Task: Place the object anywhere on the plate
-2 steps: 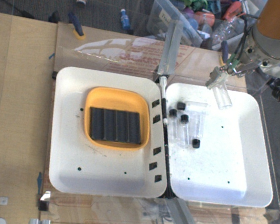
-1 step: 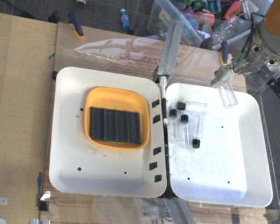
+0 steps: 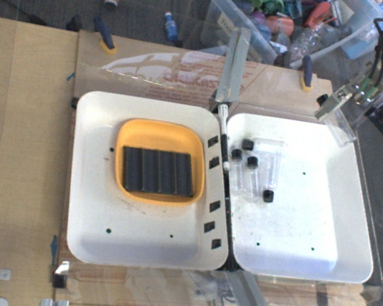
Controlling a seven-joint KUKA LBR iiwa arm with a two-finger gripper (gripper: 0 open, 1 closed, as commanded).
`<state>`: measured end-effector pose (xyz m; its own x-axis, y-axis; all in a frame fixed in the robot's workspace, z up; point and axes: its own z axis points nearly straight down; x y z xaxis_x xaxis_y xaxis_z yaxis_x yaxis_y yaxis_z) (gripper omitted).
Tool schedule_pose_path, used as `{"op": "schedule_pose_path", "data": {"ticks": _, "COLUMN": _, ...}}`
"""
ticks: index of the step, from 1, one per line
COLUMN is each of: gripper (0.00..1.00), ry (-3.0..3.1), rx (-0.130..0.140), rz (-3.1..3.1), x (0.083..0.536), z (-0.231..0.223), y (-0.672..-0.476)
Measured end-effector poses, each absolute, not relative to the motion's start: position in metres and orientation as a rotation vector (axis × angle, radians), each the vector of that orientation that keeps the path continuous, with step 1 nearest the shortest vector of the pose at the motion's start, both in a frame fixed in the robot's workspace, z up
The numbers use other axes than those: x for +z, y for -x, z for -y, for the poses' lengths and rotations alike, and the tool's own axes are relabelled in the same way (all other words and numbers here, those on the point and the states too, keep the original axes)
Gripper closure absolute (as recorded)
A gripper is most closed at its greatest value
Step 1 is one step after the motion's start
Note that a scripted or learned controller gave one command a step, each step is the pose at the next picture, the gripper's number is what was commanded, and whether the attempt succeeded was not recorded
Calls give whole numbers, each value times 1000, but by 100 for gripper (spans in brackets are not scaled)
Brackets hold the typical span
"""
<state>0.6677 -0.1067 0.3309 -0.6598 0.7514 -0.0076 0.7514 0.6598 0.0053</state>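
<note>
The thing to move looks like the clear plastic piece (image 3: 257, 171) with four small black caps (image 3: 252, 162). It lies flat in the right bin (image 3: 324, 229), near the bin's left edge and closer to the far left corner. I think it is light, hard and smooth, so it may slip. A good place to grab is across its thin middle, between the caps.

The yellow plate (image 3: 166, 131) sits in the middle of the left bin (image 3: 93, 219). A dark bumpy block (image 3: 158, 172) already lies on it.

The claw (image 3: 340, 112) hangs over the far right corner of the right bin, well away from the clear piece. I cannot tell if it is open or closed.
</note>
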Motion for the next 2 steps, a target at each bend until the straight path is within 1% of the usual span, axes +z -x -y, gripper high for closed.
{"op": "schedule_pose_path", "data": {"ticks": 1, "gripper": 100, "ry": -1222, "rx": 2, "rz": -2885, "x": 438, "z": 144, "y": -661}}
{"op": "schedule_pose_path", "data": {"ticks": 2, "gripper": 100, "ry": -840, "rx": 0, "rz": -3015, "x": 438, "z": 195, "y": -658}}
